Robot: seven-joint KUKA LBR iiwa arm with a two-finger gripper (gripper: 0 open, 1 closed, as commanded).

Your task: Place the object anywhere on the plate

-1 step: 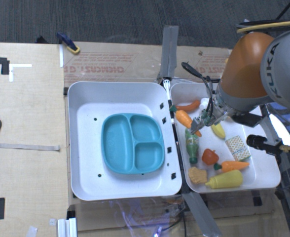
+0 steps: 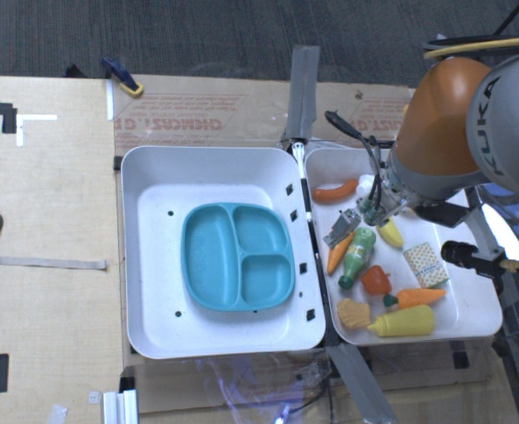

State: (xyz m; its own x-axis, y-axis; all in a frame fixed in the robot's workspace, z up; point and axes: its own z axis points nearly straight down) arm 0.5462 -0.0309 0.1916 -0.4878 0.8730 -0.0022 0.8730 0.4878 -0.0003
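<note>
From above, the arm [image 2: 458, 122] covers the far right corner of the right bin [image 2: 471, 321], hiding what lies beneath it. The gripper [image 2: 365, 212] hangs low over the toy food near that bin's left wall; its tip is small and cluttered, so I cannot tell whether the jaws are parted or clenched, or whether they grip anything. Just under it lie a carrot [image 2: 338, 253] and a green bottle [image 2: 357, 256]. The blue plate [image 2: 238, 256] sits in the middle of the left bin [image 2: 145, 237], with nothing on it.
</note>
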